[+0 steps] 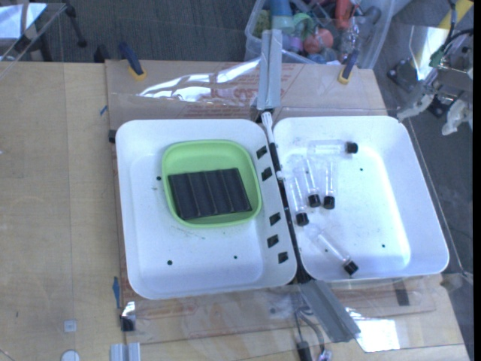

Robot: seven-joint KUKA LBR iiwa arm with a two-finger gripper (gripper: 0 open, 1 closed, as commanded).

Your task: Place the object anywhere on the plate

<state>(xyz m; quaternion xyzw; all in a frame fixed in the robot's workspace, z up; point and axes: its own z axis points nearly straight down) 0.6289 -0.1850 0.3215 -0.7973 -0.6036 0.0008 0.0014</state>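
Clear vials [312, 188] are lying clustered in the right bin [391, 138], apart from the green plate [174, 164]. I cannot tell my gripper's [443, 96] state; I am expecting round vials rolling from any grasp.

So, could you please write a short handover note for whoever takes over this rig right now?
Tool: at the far right, outside the bins; its state can't be judged.
Green plate: in the left bin, with a dark ribbed block lying on it.
Clear tubes with black caps: five or so, loose in the right bin.
Done: no tube is on the plate.
Left: pick a tube and place it on the plate.
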